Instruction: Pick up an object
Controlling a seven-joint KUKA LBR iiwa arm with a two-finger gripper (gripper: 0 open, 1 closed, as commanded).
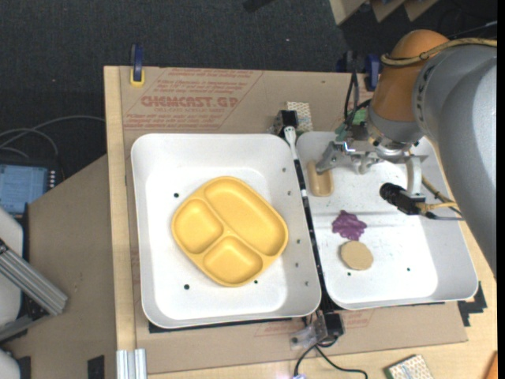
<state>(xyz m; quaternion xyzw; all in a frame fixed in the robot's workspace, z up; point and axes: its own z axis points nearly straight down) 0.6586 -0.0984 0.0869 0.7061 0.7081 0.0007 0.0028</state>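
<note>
In the right bin [442,279] lie three things: a crumpled purple piece [348,225] near the middle, a round tan disc [357,255] just in front of it, and a small tan block [319,182] against the left wall. My gripper [352,158] hangs low over the far left part of this bin, just above and to the right of the tan block. Nothing is seen held in it. The grey arm with its orange band [406,54] comes in from the right.
The left bin [158,275] holds a yellow plate [229,229] with three compartments. The two bins meet along a ridge [308,219]. The cardboard-covered bench [197,101] runs behind them, with a small black and white fixture [290,120] at the far end of the ridge.
</note>
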